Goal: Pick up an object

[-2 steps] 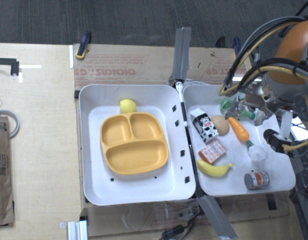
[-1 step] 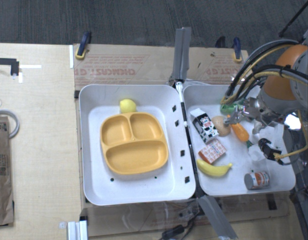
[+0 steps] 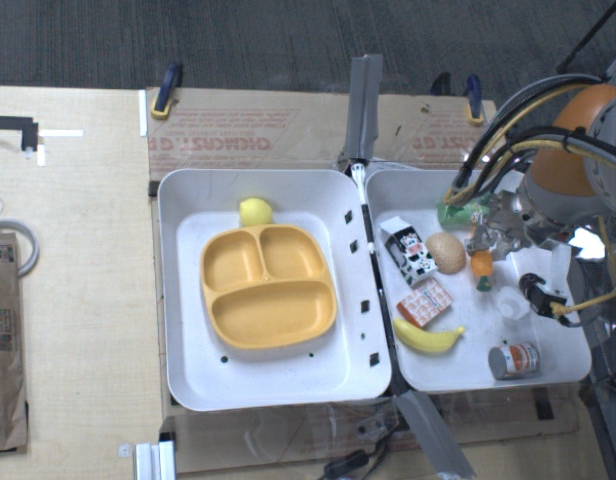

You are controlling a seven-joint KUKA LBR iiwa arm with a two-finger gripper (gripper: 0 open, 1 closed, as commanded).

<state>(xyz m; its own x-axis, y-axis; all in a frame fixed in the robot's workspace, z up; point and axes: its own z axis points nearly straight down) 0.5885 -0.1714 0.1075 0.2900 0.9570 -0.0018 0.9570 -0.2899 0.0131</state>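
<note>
My gripper [image 3: 485,250] hangs low over the upper middle of the right bin [image 3: 578,368], at the end of the grey arm with its orange band [image 3: 573,168]. A small orange object [image 3: 481,263] lies right at the gripper's tip; whether it is being held is unclear. Just left of it rests a tan egg-shaped object [image 3: 447,252]. A black-and-white carton [image 3: 409,253] lies further left. A red-and-white box [image 3: 424,304] and a banana [image 3: 428,338] lie toward the front. A can [image 3: 514,360] lies on its side at the front right. Something green [image 3: 460,212] is partly hidden under the arm's cables.
The left bin [image 3: 178,268] holds a yellow divided plate [image 3: 269,286] and a small yellow ball [image 3: 255,211] behind it. A grey divider [image 3: 365,118] stands between the bins at the back. Cardboard lines the bench behind them. Black cables [image 3: 508,138] loop above the wrist.
</note>
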